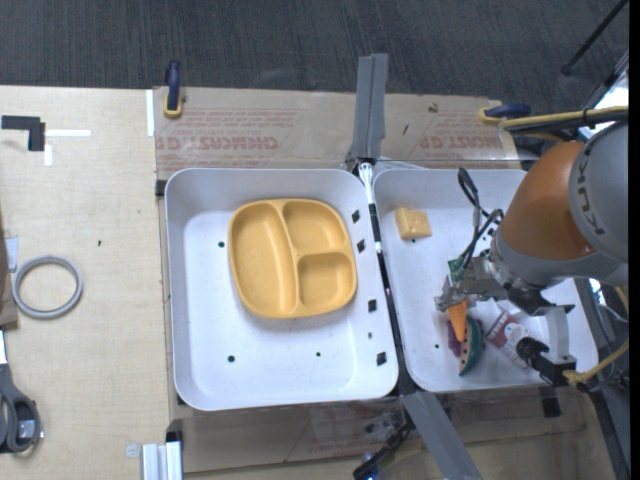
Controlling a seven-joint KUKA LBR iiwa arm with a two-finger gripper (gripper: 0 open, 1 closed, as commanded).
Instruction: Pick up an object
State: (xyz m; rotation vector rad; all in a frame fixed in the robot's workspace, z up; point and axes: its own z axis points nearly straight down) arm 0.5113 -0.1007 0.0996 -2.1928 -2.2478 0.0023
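Note:
In the right bin point(425, 368), my gripper point(452, 296) hangs low over a small cluster of toy food near the front. The cluster holds an orange piece point(457, 320), a dark purple-red piece point(459, 346) and a green curved piece point(471, 352). The gripper sits right at the top end of the orange piece, and whether it touches it I cannot tell. A yellow block point(412, 224) lies apart at the back of the same bin. A white and red tube-like item point(506, 330) lies just right of the cluster, partly under the arm.
The left bin point(200, 368) holds a yellow divided plate point(293, 258). The grey and orange arm point(545, 218) covers the right side of the right bin. A grey divider bar point(370, 108) runs between the bins. A tape ring point(45, 286) and scissors point(18, 420) lie on the bench at left.

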